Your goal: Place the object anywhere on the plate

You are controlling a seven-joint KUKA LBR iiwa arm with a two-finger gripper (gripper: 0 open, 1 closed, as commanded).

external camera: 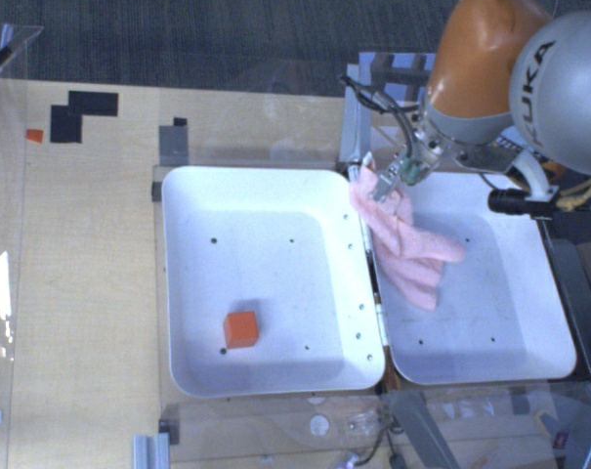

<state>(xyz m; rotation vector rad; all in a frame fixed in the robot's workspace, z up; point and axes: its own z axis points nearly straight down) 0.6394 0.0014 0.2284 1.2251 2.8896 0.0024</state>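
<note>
Currently listed:
Jaws: closed on soft pink cloth, draped into right white bin.
Small orange cube: left white bin.

Block in left bin; cloth seemingly in right bin.

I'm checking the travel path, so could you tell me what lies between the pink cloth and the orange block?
In the camera view: the bins' adjoining rims and bare left-bin floor separate the pink cloth from the orange block.

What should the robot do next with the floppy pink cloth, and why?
Probably lift a little higher. The gripper pinches the pink cloth by its top corner, but most of it trails on the right bin floor and brushes the wall between the bins. I see no plate; the left bin holds an orange block.
</note>
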